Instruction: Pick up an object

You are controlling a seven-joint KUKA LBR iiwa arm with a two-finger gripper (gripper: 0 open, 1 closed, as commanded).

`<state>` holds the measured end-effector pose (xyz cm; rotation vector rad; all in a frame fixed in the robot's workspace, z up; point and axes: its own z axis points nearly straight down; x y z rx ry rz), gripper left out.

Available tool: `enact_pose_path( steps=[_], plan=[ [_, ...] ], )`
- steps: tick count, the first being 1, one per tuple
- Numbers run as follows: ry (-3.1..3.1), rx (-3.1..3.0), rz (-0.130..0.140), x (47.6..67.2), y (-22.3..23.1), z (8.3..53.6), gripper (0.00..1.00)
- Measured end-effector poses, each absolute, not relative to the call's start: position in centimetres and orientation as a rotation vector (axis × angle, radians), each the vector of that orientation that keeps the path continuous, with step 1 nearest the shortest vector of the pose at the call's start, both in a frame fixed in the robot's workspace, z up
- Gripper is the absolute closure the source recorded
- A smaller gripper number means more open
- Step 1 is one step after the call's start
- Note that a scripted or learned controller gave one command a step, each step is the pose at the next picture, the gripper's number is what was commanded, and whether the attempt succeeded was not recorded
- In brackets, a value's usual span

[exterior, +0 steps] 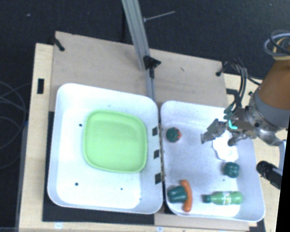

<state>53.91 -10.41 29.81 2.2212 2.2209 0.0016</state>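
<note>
White plastic of the right bin (187, 116) lies under my gripper (222, 134), whose fingers (209, 133) stand spread wide with nothing between them, just over a white object (221, 148) in that bin. Lower in the bin lie a teal block (231, 169), a green bottle (223, 198) and an orange carrot (186, 195). Beside it, the left bin (69, 129) holds a green plate (115, 141).

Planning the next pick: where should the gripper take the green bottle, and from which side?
Probably from above, across the middle of the green bottle, fingers closing across its width: it lies on its side, long axis roughly left-right, with free bin floor around it.
</note>
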Motion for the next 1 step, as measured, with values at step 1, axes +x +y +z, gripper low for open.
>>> enact_pose_path(
  steps=[1],
  plan=[
    [2.221,2.221,0.001,53.91,-10.41,29.81,0.00]
  ],
)
